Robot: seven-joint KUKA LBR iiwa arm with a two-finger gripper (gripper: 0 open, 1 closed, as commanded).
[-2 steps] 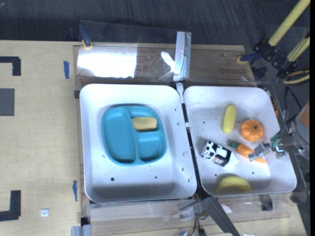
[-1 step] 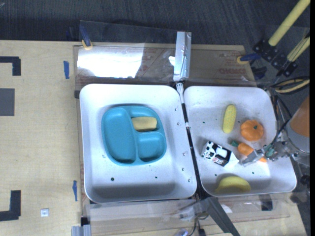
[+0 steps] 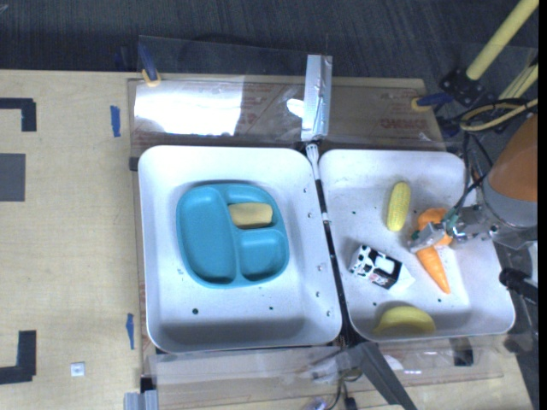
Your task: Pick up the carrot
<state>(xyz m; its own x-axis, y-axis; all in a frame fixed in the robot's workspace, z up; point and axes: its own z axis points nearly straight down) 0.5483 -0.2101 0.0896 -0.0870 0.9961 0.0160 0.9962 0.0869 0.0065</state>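
The orange tapered carrot (image 3: 433, 263) is seen in the right shallow white bin (image 3: 359, 173), in the right part of the frame, lying with its tip pointing to the lower right. The claw (image 3: 444, 231) is placed at the carrot's upper end, just beside a smaller orange piece (image 3: 430, 217); whether it is open or closed cannot be told. A yellow corn cob (image 3: 397, 206) lies upper left of the carrot, a black and white small box (image 3: 376, 266) to its left, and a yellow rounded object (image 3: 405, 317) below. No writing on the box can be read. In the left white bin (image 3: 162, 229) a blue divided plate (image 3: 205, 237) carries a pale yellow oblong piece (image 3: 251, 215). Faint reddish lettering on the table (image 3: 51, 229) behind the bins is not legible.
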